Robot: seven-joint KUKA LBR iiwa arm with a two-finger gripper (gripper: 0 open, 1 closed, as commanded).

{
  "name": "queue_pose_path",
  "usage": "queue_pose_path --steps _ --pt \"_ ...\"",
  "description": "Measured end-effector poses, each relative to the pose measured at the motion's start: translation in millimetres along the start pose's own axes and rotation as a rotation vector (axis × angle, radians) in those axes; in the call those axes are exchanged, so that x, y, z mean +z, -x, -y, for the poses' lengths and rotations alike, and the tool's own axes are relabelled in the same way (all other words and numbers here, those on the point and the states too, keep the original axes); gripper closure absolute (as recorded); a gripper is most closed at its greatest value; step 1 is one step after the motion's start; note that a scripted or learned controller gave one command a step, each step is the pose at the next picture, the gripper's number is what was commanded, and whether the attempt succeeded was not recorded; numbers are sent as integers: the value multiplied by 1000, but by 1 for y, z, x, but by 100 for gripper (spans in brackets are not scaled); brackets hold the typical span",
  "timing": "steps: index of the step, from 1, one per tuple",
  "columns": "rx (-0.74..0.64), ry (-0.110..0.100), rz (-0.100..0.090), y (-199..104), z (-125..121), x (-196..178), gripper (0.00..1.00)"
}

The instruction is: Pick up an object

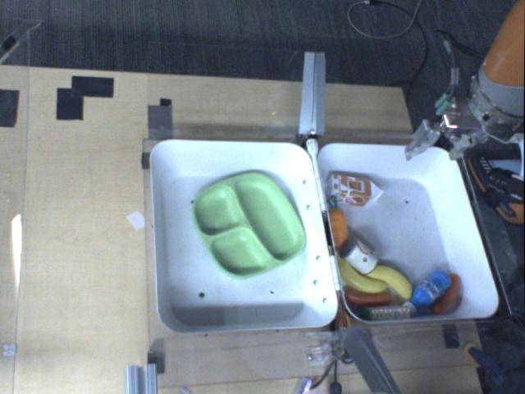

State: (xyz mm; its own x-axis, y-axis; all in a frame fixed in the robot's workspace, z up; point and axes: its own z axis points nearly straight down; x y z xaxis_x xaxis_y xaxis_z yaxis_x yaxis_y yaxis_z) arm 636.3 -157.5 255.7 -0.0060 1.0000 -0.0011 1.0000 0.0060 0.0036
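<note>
The right bin (459,212) holds several small things. A white and orange packet (353,190) lies at its far left. Below it an orange carrot (338,226) rests along the left wall. A small white and yellow jar (361,258) sits on a yellow banana (379,281). A blue bottle (430,290) and a brown-red piece (449,295) lie in the near right corner. My gripper (437,140) hangs over the far right corner of this bin, open, with nothing between its fingers (418,143).
The left bin (176,286) holds a green divided plate (248,222). A metal divider post (312,97) stands between the bins at the back. Black cables (394,15) lie on the dark floor beyond the bench.
</note>
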Motion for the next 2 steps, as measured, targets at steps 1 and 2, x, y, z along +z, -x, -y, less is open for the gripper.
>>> queue_pose_path --steps 1,2 --pt "145 20 2 -18 13 131 0" --pt "142 28 -2 -20 10 118 100"
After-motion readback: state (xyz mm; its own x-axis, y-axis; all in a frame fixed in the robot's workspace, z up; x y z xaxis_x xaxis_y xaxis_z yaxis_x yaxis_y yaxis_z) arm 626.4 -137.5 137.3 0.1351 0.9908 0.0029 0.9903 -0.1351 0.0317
